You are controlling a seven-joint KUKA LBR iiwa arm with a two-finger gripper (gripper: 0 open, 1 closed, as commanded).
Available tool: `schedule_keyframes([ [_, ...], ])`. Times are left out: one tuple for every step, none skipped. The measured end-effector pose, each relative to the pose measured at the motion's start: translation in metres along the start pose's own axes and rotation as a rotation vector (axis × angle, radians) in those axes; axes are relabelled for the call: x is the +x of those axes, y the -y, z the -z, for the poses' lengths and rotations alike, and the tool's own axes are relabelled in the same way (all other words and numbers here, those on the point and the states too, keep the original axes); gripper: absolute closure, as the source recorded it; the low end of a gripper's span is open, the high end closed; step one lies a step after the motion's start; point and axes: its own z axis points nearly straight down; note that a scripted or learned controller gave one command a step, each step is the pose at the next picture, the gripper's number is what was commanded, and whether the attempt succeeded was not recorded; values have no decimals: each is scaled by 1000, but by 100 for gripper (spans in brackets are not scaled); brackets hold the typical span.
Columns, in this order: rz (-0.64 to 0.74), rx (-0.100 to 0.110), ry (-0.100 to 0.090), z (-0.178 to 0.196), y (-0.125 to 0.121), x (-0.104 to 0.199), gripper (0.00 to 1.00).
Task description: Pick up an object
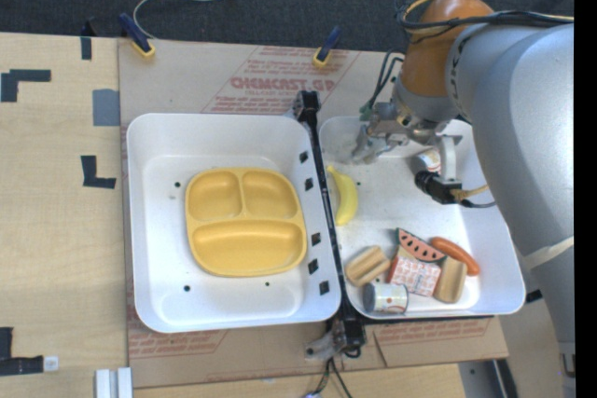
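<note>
Pincer (373, 143) hovers in the right bin (485, 294), grip state I cannot tell; banana (343, 197) just below it, toy food further down.

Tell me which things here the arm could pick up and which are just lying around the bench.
For the job, in the right bin:
gripper, banana, watermelon slice, hot dog, bread roll, small carton, can

Just lying about:
yellow divided plate in the left bin, cardboard sheet, two clamps at its back edge
</note>
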Motion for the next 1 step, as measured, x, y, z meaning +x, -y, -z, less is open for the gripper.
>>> schedule_keyframes([
  [0, 0, 1, 0, 0, 0, 0],
])
